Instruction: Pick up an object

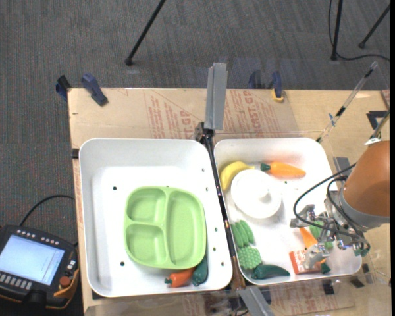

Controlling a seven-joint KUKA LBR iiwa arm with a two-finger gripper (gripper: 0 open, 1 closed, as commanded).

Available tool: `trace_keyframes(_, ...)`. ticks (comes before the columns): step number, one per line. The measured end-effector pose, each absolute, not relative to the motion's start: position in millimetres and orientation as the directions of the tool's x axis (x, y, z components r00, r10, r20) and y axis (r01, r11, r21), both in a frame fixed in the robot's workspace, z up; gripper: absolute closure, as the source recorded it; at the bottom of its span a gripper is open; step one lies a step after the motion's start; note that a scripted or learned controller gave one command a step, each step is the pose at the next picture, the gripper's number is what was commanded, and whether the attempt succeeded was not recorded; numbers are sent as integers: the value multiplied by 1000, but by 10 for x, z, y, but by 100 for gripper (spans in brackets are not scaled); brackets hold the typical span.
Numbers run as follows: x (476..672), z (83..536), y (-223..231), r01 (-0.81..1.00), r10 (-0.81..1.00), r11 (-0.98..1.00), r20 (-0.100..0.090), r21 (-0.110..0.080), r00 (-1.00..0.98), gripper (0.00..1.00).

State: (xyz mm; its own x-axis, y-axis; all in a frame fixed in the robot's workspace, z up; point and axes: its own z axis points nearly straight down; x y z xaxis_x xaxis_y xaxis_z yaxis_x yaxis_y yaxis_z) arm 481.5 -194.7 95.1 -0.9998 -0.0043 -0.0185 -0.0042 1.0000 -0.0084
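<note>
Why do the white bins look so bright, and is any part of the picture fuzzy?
Camera view: even overhead light makes the left bin and right bin nearly glow; shadows are soft; the end effector looks slightly fuzzy, the green plate sharp.

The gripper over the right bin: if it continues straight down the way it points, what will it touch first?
Probably the small orange carrot piece just under the gripper; depth is hard to judge from this slanted view.
</note>
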Motion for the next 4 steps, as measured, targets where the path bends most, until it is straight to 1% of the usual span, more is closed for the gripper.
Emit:
trace_keyframes(1, 4883, 942, -1914, -41, -41, 999, -9, -7, -999, 0)
trace_keyframes(2, 4822, 947, -1891, 6, 6, 1000, -19, -7, -1000, 0)
trace_keyframes(3, 4809, 944, -1837, 38, 38, 999, -17, -6, -999, 0)
trace_keyframes(4, 4800, 1037, -1817, 32, 32, 999, -9, -3, -999, 100)
